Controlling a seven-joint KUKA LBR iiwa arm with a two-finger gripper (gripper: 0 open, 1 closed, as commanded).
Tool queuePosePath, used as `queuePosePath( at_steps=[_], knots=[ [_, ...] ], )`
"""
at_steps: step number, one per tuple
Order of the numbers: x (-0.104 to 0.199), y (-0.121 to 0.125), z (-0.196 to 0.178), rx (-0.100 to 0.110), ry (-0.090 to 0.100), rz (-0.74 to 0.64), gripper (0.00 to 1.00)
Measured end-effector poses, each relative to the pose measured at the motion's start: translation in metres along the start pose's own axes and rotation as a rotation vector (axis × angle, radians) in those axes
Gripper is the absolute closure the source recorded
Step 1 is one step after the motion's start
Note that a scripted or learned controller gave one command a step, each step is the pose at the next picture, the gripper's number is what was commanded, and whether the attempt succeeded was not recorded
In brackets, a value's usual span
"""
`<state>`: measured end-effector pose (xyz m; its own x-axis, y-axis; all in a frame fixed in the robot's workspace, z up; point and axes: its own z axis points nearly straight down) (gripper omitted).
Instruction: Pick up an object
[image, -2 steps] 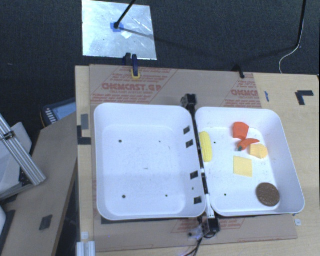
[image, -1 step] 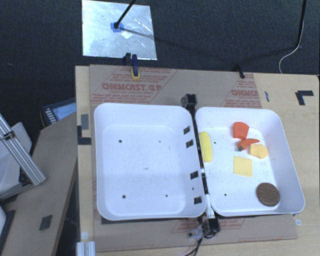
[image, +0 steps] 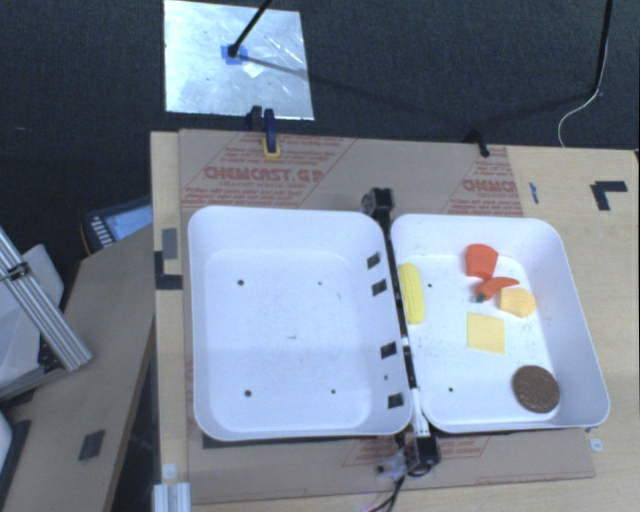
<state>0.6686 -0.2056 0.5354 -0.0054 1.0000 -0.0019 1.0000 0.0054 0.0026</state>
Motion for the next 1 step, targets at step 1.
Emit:
queuePosePath(
  at_steps=[1],
  knots=[
    [0.0, 0.0, 0.0, 0.0, 0.0, 0.0, 1.0]
  ],
)
